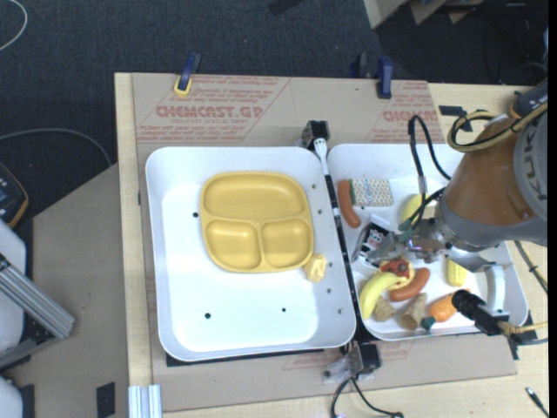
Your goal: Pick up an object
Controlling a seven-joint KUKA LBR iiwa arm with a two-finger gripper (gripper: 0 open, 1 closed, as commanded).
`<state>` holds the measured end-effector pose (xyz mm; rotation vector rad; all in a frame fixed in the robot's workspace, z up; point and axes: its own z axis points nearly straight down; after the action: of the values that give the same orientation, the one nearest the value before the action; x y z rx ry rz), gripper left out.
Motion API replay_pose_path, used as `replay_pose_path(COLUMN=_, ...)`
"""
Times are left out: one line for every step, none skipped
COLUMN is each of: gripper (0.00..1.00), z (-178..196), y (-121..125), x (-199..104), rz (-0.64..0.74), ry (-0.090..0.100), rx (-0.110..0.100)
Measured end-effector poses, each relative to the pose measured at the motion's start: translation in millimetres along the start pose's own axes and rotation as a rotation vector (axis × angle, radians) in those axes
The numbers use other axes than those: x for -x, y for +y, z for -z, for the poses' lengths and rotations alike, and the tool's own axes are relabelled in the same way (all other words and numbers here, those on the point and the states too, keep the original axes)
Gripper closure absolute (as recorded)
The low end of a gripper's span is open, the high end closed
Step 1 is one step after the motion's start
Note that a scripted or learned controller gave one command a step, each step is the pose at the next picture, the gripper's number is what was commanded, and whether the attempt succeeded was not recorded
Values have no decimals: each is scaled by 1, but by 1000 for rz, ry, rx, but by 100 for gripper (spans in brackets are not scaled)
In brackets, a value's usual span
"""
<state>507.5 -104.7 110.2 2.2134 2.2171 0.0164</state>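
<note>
My gripper [385, 249] is low in the right bin [513, 299], near its left wall, with the grey wrist and orange band behind it to the right. Just below it lie a small red piece [397, 268], a yellow banana [374, 292] and a reddish sausage [410, 285]. Further up the bin are a red hot dog [348, 204], a speckled white block [372, 190] and a yellow piece [412, 206]. An orange carrot [440, 308], a tan piece [409, 313] and a yellow corn piece [455, 273] sit toward the front right. Nothing visibly hangs from the gripper.
The left bin [174, 259] holds a yellow divided plate [258, 219] and a small pale yellow piece [315, 268] by its right wall. Black cables [422, 155] loop above the arm. Clamps [184, 75] stand at the board's far edge.
</note>
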Motion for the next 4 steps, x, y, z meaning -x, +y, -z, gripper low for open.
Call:
replay_pose_path(gripper=100, z=8, y=-1, x=1, rz=-3, ry=-1, rx=-3)
replay_pose_path(gripper=100, z=71, y=-1, x=-1, rz=0, ry=-3, rx=-8)
replay_pose_path(gripper=100, z=118, y=1, x=-1, rz=0, ry=-3, rx=-6)
replay_pose_path(gripper=100, z=106, y=35, x=-38, rz=4, ry=-1, rx=-10)
